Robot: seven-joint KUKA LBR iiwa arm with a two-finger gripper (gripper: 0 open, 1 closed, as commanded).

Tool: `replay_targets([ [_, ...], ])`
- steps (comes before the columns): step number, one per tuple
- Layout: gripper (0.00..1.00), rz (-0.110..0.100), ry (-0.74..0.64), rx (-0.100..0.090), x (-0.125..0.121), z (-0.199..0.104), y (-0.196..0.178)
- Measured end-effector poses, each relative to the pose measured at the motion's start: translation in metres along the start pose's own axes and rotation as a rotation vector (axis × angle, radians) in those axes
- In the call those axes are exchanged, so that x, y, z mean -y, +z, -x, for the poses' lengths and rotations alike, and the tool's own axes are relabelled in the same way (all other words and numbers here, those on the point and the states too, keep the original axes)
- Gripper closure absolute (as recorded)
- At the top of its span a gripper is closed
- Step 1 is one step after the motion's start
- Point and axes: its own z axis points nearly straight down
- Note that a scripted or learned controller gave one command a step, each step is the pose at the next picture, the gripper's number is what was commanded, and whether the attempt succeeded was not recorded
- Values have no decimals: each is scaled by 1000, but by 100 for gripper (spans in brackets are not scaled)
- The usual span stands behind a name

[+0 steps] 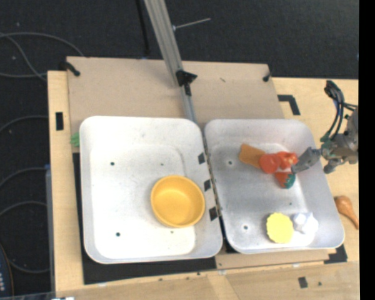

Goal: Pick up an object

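— Where do we stand?
— Our end effector (305, 161) sits at the right bin's (250, 136) edge, just beside the red object (276, 162); we cannot tell its grip state.
— Risk?
— We may nudge it against the orange block (251, 154) and miss.

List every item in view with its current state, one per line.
yellow bowl: upright, in the left bin.
orange block: flat in the right bin, touching the red object.
red object: lying in the right bin.
yellow disc: flat, beside a white object.
gripper: low at the right bin's edge, near the red object.
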Motion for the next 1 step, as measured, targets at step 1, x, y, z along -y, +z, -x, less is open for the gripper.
replay_targets([
  [1,0,0,0,0,0,0,0],
])
